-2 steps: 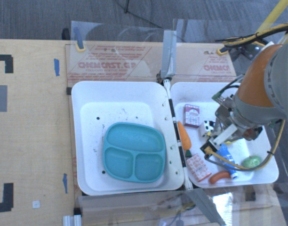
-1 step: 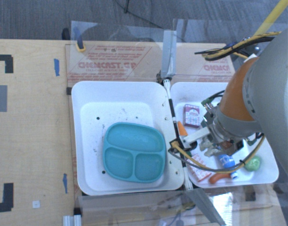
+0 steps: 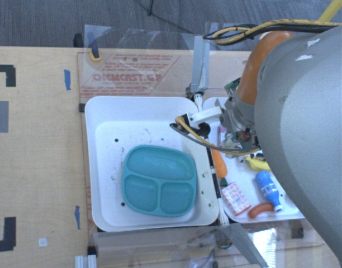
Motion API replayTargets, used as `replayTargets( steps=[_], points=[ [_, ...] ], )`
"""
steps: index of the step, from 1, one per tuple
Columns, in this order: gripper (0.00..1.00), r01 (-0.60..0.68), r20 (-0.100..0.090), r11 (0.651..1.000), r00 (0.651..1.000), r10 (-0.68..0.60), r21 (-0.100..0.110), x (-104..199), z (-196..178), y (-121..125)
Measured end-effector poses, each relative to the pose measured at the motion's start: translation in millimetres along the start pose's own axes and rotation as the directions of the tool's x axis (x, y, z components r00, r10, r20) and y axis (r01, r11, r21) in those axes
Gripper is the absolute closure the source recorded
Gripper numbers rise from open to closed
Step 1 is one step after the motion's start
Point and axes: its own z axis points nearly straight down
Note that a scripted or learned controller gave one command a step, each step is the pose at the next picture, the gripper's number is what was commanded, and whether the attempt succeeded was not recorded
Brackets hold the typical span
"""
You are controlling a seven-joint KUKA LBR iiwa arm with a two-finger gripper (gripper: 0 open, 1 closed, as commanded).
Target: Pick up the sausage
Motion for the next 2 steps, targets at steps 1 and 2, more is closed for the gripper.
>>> replayTargets(
  steps=[1, 2],
  points=[
    [1.0, 0.144, -0.001, 0.99, 0.99, -0.144, -0.001, 39.6, -31.4, 99.8],
    [0.0, 0.145, -0.001, 0.989, 0.989, -0.145, 0.0, 39.9, -31.4, 99.1]
  ],
)
